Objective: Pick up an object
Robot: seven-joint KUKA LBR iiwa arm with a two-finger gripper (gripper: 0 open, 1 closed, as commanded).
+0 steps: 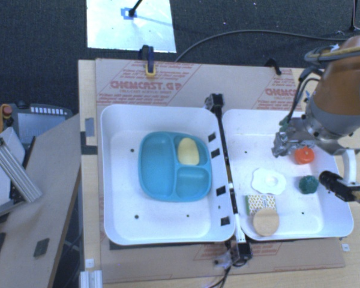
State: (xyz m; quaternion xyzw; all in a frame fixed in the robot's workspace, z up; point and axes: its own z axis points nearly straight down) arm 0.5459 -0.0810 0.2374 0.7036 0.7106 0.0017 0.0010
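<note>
Your gripper point(283, 144) hangs low in the right white bin point(246, 125), just up and left of the small round orange object point(304, 155). You cannot tell from this slanted view how its jaws stand; nothing shows held in it. The grey wrist and orange band of the arm point(342, 95) rise up and right of the orange object and cover the bin's far corner.

Take the orange object as your landmark. Nearest candidate, it sits almost touching the gripper's lower right side. Judged by look: small, rounded, probably light and smooth, so it may roll or squirt out; close across its widest part, centred.

Below and right of it lies a dark green lumpy ball point(308, 184), likely soft, an easier bite. Below and left, a flat white fried-egg-shaped piece point(268, 181): thin, hard to get under. Further down-left, a round tan wooden disc point(266, 222) resting against a small green-and-white striped card point(256, 203), both flat and awkward.

Well left of the landmark, in the left white bin point(120, 221), a blue divided plastic plate point(162, 173) holds a yellow rounded lump point(188, 151).
</note>
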